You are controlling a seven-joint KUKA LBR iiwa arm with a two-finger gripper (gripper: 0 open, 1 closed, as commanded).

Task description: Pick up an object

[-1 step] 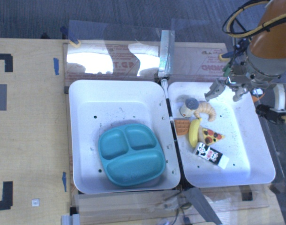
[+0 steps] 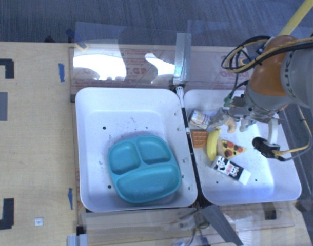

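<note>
Overhead, the gripper [image 2: 237,121] hung above the right bin [image 2: 285,186]; whether it was parted or clenched could not be told. A banana [image 2: 212,144], seemingly light, smooth toy plastic, lay below, best pinched across its middle.

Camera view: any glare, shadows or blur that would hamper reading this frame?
Camera view: strong glare on the clear panel behind the left bin, washing out what lies behind it; the right bin floor is brightly lit, with soft shadow under the arm; the small items, such as the banana, are sharp but tiny; the claw is slightly soft, its state unreadable.
</note>
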